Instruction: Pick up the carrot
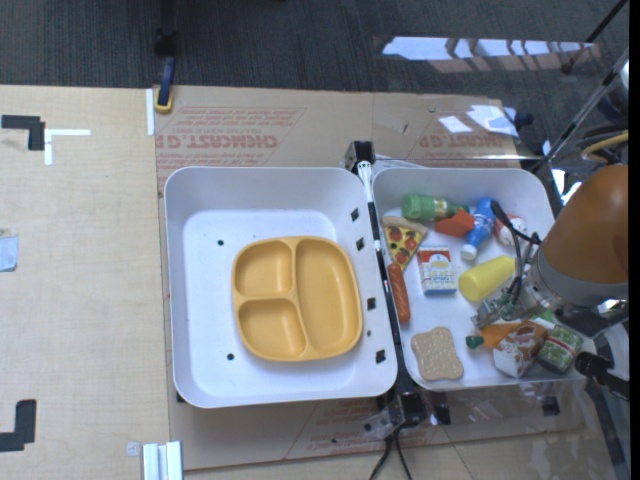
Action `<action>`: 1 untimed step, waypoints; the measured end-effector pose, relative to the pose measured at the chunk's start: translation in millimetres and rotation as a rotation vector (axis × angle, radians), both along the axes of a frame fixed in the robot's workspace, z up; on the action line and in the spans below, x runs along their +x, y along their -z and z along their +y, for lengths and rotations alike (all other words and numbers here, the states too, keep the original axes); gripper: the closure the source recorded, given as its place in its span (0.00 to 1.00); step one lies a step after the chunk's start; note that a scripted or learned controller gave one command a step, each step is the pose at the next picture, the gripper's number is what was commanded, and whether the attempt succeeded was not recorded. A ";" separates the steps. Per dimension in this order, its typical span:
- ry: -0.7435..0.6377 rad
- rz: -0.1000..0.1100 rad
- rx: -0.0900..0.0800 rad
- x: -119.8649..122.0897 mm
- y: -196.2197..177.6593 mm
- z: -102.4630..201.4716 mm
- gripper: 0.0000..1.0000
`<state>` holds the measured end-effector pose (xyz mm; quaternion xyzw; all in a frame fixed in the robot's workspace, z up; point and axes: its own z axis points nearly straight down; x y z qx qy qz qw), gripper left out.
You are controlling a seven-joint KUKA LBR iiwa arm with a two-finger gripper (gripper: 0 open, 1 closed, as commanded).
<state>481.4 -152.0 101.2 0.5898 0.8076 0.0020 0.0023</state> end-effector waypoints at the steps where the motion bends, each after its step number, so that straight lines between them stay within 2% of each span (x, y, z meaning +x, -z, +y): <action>1: 0.000 0.001 -0.001 -0.2 0.0 -0.4 0.00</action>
